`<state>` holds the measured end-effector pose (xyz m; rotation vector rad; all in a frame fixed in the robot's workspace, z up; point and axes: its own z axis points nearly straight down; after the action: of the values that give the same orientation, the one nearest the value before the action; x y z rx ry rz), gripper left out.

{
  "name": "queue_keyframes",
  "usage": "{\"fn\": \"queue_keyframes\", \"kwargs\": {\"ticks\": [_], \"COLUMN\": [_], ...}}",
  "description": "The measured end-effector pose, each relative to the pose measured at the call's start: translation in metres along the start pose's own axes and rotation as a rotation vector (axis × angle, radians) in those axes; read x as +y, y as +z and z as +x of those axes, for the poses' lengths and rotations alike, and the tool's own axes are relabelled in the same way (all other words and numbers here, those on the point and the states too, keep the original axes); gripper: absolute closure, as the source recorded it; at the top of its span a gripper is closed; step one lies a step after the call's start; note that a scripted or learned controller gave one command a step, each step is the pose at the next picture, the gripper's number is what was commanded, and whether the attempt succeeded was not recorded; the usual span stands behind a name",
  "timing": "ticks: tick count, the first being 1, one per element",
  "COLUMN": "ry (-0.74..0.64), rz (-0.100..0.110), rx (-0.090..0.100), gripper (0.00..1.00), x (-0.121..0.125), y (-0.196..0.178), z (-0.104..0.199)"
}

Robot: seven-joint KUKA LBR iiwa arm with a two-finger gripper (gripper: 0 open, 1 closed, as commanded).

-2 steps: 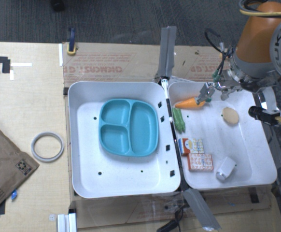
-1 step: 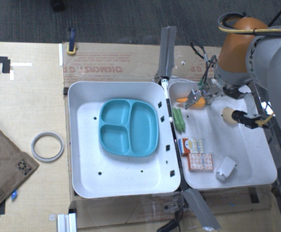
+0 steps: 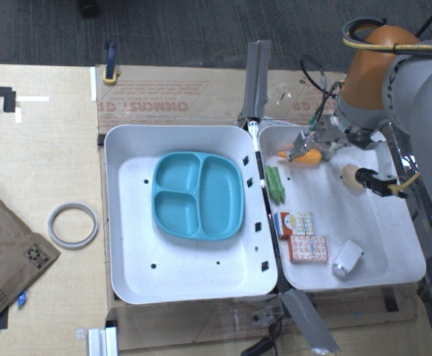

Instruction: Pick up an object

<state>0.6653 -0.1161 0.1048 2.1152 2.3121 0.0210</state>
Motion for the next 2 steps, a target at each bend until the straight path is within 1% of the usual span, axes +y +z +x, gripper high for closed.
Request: {"fn": "queue_keyframes", "kwargs": {"ticks": [1,2], "ry": [0.010,0.009], "rz": [-0.001,-0.004], "rx": [-0.001,-0.004], "gripper": [0.00,0.00], "x": [0.000,-0.001], "y": [0.000,0.000], "z": [-0.007,-0.023]}}
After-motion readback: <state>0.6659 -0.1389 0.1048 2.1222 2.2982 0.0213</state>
